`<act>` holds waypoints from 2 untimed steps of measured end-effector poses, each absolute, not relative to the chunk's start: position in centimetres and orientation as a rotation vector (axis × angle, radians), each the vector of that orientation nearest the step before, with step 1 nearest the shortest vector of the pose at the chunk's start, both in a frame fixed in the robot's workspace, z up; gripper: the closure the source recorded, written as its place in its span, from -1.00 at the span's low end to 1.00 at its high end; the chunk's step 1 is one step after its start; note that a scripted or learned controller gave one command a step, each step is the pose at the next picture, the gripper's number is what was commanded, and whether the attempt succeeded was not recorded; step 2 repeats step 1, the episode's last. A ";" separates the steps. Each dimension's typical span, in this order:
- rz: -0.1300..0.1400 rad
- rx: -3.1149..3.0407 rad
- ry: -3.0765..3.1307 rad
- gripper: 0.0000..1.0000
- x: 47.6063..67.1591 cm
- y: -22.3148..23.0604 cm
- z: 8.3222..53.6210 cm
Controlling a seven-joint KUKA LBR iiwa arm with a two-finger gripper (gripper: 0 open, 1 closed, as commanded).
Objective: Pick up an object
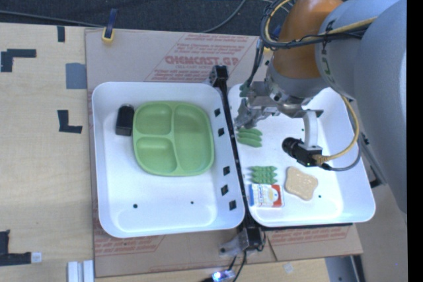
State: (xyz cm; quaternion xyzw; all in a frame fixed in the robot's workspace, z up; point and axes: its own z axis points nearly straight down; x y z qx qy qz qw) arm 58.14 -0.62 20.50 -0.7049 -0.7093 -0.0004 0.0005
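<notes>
light: bright, even | glare: white bins (112, 208) washed out | shadows: soft | focus: slightly soft

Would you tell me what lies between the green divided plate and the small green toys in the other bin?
In the camera view, the black divider where the two bins meet runs between the green plate and the green toys; white bin floor flanks it.

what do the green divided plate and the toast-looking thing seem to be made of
The green divided plate looks like moulded plastic with a smooth matte finish: uniform pale green, rounded compartment ridges. The toast-shaped piece looks like a toy, maybe plastic or foam: flat tan face, darker crust edge, no crumbs. Which one is hard to tell from here.
</notes>
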 end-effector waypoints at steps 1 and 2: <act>0.000 -2.213 -2.228 1.00 59.6 4.8 20.1; 0.000 -2.213 -2.228 1.00 59.6 4.8 20.1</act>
